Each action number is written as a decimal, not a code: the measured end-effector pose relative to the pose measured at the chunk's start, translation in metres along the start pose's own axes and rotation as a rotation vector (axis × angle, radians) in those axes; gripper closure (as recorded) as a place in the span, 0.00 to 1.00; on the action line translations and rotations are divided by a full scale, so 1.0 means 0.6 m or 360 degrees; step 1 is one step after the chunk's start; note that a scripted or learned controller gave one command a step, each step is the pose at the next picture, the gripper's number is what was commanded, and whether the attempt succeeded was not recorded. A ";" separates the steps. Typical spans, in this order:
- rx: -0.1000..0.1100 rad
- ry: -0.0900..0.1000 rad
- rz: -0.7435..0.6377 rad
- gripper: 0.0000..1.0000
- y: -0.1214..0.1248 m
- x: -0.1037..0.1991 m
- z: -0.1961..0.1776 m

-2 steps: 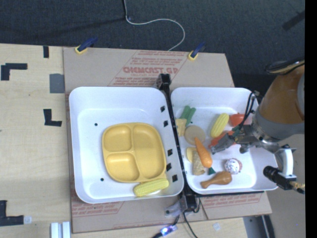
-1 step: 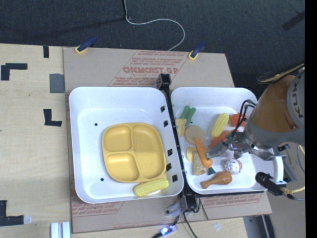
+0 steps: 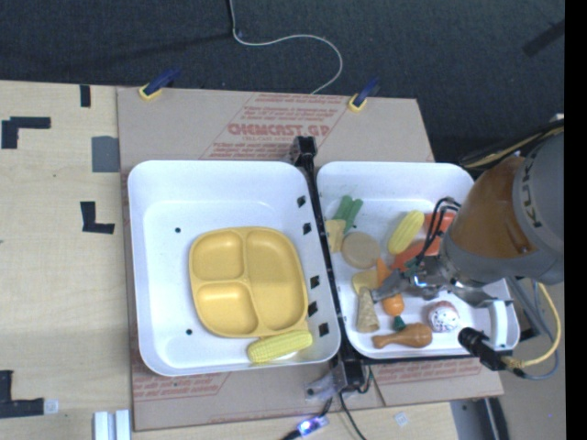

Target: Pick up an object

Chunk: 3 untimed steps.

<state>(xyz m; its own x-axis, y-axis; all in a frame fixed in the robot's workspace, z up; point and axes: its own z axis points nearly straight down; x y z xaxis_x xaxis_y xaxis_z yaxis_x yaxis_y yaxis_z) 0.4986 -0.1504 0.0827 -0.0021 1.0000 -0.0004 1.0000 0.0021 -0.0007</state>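
Apparently nothing has been lifted yet: the grey two-finger gripper point(image 3: 410, 282) is lowered into the right shallow white plastic bin point(image 3: 390, 174) among glossy toy foods, just beside a smooth yellow corn cob point(image 3: 405, 231). Whether anything is gripped cannot be told. A moulded yellow compartment plate point(image 3: 248, 279) lies in the left bin.
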 end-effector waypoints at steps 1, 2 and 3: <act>-0.0002 -0.0001 0.0001 1.00 0.001 0.000 -0.021; -0.0004 0.0000 0.0000 1.00 0.013 0.002 -0.095; -0.0004 -0.0001 0.0002 1.00 0.016 -0.006 -0.167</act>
<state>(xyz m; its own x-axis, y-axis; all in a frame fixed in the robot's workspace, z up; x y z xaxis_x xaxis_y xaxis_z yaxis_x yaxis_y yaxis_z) 0.5085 -0.1540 0.1827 -0.0011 1.0000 -0.0009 1.0000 0.0011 0.0018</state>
